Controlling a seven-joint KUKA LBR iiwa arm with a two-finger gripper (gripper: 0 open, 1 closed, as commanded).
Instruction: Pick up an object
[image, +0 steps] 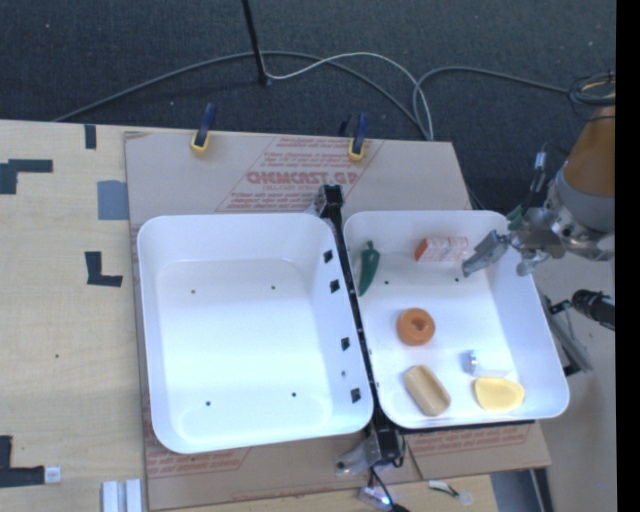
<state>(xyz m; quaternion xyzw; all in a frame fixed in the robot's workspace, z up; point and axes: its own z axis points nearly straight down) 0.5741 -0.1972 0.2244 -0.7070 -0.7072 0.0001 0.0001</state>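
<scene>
Arm at the right edge of the frame, upper half.
The grey arm's orange band sits top right; its gripper (503, 255) points leftward, two fingers (484, 254) spread apart, nothing between them.

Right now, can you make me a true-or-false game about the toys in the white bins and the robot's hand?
1. The orange donut lies in the right bin. True.
2. The green pepper lies in the left bin. False: it is in the right bin, close to the divider between the bins.
3. The gripper holds the yellow piece. False: the yellow piece lies on the bin floor near the front corner, far from the gripper.
4. The tan bread roll lies nearer the front than the donut. True.
5. The gripper hangs over the right bin's far right part. True.
</scene>
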